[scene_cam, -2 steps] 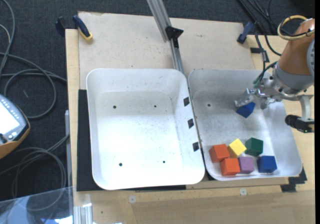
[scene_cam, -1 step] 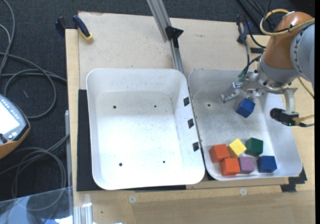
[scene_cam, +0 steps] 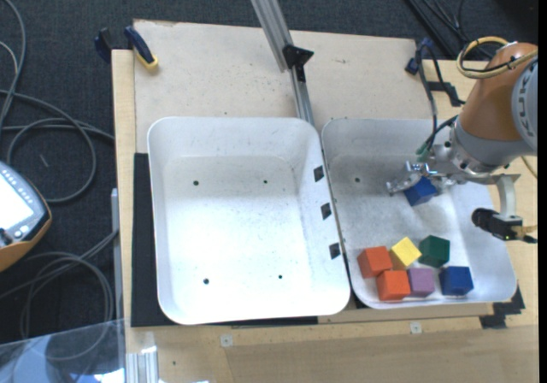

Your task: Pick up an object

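Nearest us, the blocks (scene_cam: 408, 267) lie clustered; our tool (scene_cam: 416, 183) grips a blue block (scene_cam: 420, 193). Lift step; next, raise clear.

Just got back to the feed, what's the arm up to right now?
The arm reaches in from the right over the right bin, and its pincer is at a blue block in the middle of that bin. The block looks caught at the pincer's tip, apart from the others. Six more blocks sit clustered near the bin's front edge: two orange, a yellow, a green, a purple and another blue. The left bin is not in play.
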